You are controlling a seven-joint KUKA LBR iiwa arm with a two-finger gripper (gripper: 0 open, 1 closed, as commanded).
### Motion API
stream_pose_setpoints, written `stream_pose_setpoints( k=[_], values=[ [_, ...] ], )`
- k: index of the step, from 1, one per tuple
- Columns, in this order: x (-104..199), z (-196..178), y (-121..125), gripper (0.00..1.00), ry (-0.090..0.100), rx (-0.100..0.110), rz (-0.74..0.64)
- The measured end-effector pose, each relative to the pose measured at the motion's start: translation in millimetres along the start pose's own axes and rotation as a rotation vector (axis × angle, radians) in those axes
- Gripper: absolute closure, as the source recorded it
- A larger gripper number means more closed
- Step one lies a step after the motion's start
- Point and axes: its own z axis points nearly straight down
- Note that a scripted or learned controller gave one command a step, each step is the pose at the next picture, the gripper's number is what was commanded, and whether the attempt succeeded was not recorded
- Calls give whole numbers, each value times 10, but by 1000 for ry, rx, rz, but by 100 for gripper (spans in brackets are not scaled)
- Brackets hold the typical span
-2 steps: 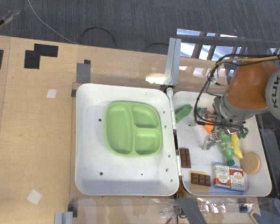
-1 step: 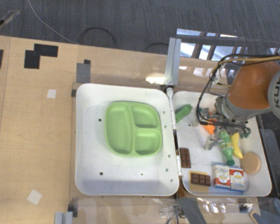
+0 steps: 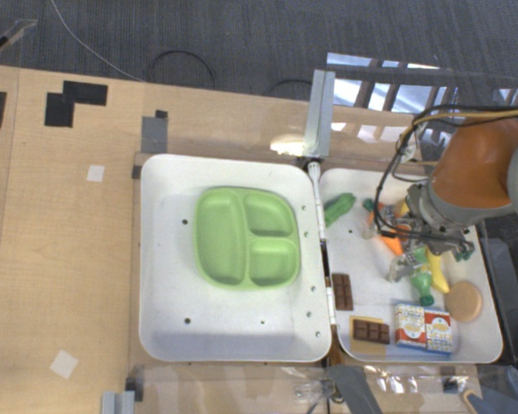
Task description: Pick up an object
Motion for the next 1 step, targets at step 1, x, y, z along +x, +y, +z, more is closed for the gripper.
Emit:
stream_pose_setpoints(
  k=[1],
  values=[
    [-60, -163, -6, 100, -18, 8, -3]
  ],
)
